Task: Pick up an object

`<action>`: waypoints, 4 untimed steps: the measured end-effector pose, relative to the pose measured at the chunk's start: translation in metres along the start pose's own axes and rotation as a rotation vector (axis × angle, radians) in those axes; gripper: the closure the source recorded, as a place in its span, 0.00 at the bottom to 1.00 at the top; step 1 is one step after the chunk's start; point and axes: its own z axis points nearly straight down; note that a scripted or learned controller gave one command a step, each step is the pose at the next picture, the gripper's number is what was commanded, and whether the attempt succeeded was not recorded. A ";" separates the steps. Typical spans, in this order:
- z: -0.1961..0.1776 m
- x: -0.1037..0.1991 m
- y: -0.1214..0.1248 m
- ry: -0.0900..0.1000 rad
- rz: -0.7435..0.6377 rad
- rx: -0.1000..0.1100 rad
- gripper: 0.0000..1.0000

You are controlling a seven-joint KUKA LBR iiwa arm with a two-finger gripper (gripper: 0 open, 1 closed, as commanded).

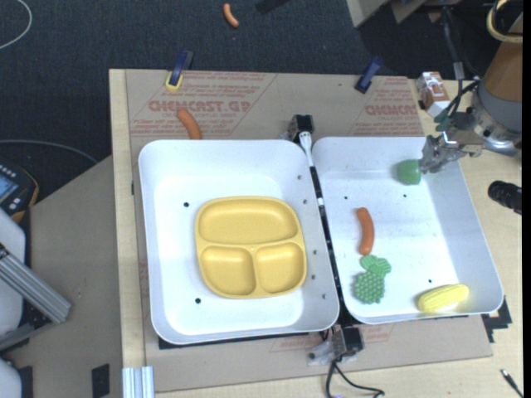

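Note:
The right bin (465, 222) holds a small green round object (406, 172) at its far side, an orange sausage (365, 230) near the middle, a green bunch of grapes (371, 279) toward the front and a yellow corn cob (442, 298) at the front right corner. My gripper (436, 157) reaches in from the right and hangs low at the bin's far right, its tip just right of the green round object and touching or nearly touching it. Whether anything is gripped is too small to tell.
The left bin (166, 222) holds a yellow divided plate (249, 245). A second orange sausage (190, 123) lies on the cardboard behind the left bin, and a third (231, 14) on the dark floor. Blue clamps (178, 70) (368, 75) hold the board's far edge.

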 end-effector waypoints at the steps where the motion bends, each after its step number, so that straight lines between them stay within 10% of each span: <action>1: -0.004 0.061 -0.017 0.006 -0.004 0.009 1.00; 4: -0.001 0.215 -0.063 0.004 -0.004 0.010 1.00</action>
